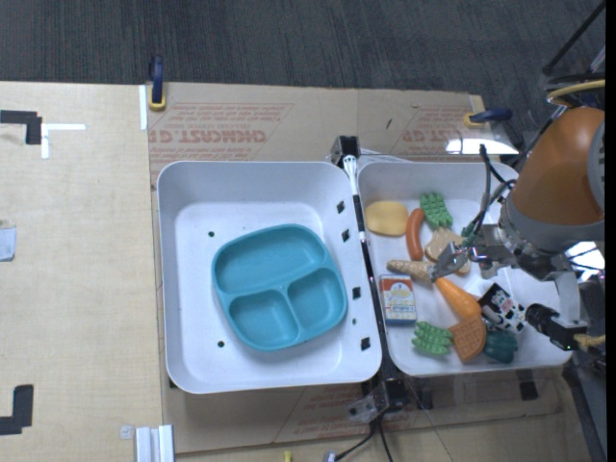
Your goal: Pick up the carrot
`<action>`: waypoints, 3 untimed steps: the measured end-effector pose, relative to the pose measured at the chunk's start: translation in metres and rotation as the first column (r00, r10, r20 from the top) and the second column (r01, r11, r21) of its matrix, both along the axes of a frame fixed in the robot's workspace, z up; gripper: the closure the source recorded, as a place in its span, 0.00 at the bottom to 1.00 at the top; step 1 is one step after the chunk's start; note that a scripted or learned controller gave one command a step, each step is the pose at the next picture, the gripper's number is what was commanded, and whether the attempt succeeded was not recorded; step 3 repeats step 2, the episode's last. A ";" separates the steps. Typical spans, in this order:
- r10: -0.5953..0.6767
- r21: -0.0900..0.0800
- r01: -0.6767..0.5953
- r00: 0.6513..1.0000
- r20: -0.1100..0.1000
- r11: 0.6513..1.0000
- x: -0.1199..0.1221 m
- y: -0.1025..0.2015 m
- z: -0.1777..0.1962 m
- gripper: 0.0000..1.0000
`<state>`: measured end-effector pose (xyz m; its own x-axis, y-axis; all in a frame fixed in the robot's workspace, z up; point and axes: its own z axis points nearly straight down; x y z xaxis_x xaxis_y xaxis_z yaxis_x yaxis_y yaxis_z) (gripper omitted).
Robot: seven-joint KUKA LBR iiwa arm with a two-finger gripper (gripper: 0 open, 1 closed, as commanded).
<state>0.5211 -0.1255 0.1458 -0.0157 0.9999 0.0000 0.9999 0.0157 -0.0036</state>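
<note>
A teal three-compartment plastic tray (277, 287) sits in the left white bin (183, 345). In the right white bin (399, 362), the grey arm's two-finger gripper (456, 262) hangs over scattered toy food; how its jaws stand cannot be told. The orange tapered plastic carrot (458, 298) lies just at the gripper's 6 o'clock, a small red-and-white box (397, 298) at the carrot's 9 o'clock.

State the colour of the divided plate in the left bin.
The divided plate is light blue, a teal shade, plain and unpatterned, seen in the camera view.
</note>
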 end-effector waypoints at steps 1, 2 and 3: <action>-0.027 0.001 0.027 1.000 0.001 1.000 -0.020 -0.005 -0.055 0.00; -0.034 0.000 0.034 0.999 0.003 0.999 -0.019 -0.006 -0.046 1.00; -0.034 0.000 0.034 0.999 0.003 0.999 -0.019 -0.006 -0.046 1.00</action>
